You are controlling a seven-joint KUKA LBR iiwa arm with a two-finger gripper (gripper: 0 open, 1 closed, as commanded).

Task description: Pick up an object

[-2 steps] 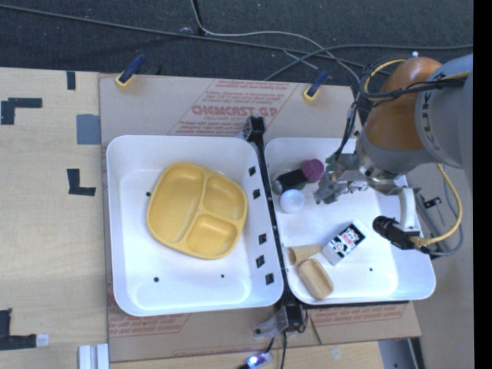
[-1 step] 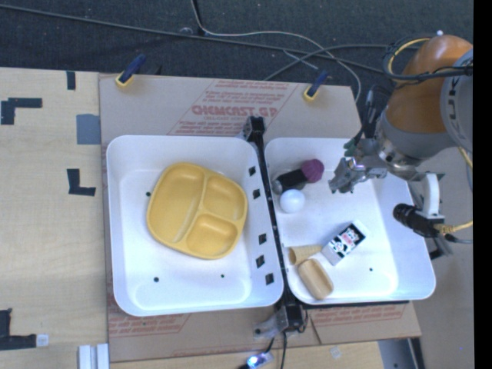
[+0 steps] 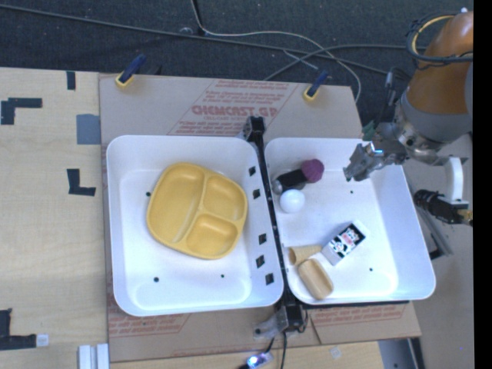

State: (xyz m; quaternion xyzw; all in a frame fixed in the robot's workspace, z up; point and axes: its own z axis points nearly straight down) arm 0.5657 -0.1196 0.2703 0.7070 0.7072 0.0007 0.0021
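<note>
Yellow plastic tray (image 3: 197, 209), smooth, three compartments, lies in left bin (image 3: 123, 229). Right bin (image 3: 400, 229): white ball (image 3: 292, 201), purple-headed dark piece (image 3: 301, 174), black-and-white carton (image 3: 343, 243), tan wedge (image 3: 314, 275). Gripper (image 3: 360, 164) over right bin's far corner; jaws' state: cannot tell.

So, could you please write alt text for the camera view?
A grey arm's gripper hovers over the right bin, which contains a white ball, a purple-headed tool, a small carton and a tan block. The left bin contains a yellow divided tray.
</note>
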